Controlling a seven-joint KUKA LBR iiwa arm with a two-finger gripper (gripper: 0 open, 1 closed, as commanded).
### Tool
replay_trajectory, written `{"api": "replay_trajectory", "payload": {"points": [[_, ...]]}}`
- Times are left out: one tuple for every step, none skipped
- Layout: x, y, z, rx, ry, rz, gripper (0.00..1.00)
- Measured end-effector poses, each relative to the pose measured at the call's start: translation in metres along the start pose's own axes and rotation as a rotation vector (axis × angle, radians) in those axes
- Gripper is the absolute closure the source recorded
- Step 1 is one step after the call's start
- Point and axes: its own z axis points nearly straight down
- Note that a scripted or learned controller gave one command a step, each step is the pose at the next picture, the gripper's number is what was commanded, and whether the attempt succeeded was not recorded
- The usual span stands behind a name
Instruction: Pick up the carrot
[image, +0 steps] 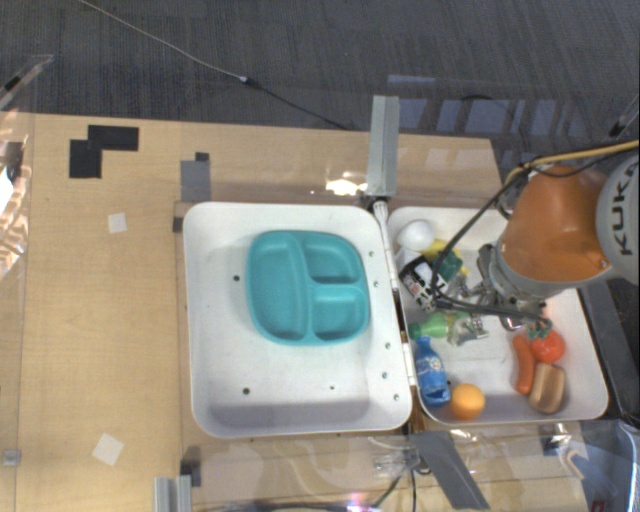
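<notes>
The carrot (522, 366) is a slim orange piece lying near the right side of the right bin (590, 400), beside a red tomato-like thing (547, 345). My gripper (468, 318) hangs below the orange wrist band over the middle of that bin, left of the carrot and apart from it. It hovers by a green object (432, 325). The wrist hides much of the bin's upper right part.
The right bin also holds a white ball (416, 236), a blue bottle (431, 368), an orange (466, 401), a brown bun-like piece (547, 388) and a black-and-white item (420, 280). A teal divided plate (306, 287) lies in the left bin (215, 390).
</notes>
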Motion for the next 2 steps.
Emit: {"api": "replay_trajectory", "payload": {"points": [[-0.011,-0.007,-0.286,-0.021,0.019,-0.162,1.0],[0.051,-0.074,-0.231,-0.031,0.03,-0.43,1.0]]}}
